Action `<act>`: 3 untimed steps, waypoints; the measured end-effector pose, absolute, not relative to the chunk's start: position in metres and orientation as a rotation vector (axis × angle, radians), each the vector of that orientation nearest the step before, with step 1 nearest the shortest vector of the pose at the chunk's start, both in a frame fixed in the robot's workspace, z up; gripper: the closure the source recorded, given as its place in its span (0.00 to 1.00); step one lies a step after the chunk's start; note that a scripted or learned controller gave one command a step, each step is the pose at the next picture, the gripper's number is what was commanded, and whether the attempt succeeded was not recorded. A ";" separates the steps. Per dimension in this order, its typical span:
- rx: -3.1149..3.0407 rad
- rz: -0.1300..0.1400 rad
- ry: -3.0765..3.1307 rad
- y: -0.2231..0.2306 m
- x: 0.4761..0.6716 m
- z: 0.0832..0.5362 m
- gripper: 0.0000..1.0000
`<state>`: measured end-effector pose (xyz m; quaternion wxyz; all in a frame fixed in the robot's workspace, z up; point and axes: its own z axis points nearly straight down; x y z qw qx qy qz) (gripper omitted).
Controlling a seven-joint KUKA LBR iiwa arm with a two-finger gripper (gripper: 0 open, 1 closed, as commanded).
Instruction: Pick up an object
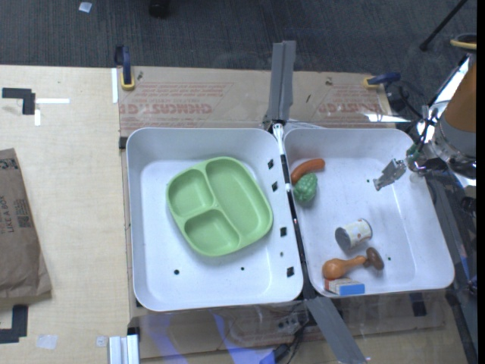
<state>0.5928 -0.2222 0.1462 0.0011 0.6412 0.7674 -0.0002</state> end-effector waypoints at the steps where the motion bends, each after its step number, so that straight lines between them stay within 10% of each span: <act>1: 2.231 -0.002 2.213 -0.143 0.627 0.091 0.00; 2: 2.231 -0.002 2.212 -0.143 0.627 0.092 0.00; 3: 2.169 -0.002 2.274 -0.102 0.577 0.092 0.00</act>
